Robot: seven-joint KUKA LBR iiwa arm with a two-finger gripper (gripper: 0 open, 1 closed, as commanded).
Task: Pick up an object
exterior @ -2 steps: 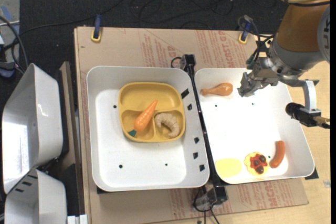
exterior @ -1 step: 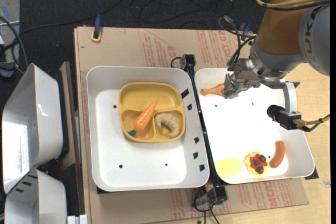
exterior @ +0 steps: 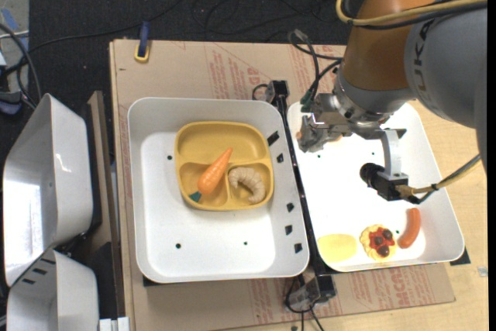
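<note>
I am watching the arm point(exterior: 418, 50) hanging over the right bin point(exterior: 442, 240), its pincer point(exterior: 314, 132) sitting near that bin's upper left corner; whether it is gripping anything I cannot tell, so I am judging the pick as not yet done. Two bins are lying on the surface point(exterior: 194, 62). The left bin point(exterior: 155, 244) is carrying one yellow divided plate point(exterior: 225, 136) with one carrot point(exterior: 215, 171) and one shrimp point(exterior: 249, 183). The right bin is offering one yellow disc point(exterior: 337, 246), one small pizza point(exterior: 378, 239) and one sausage point(exterior: 409, 228), all untouched.

Partial letters "UK" run in black on the grey arm point(exterior: 453, 50), just right of its orange band point(exterior: 387, 27); red print on the board point(exterior: 232, 62) is illegible.
</note>
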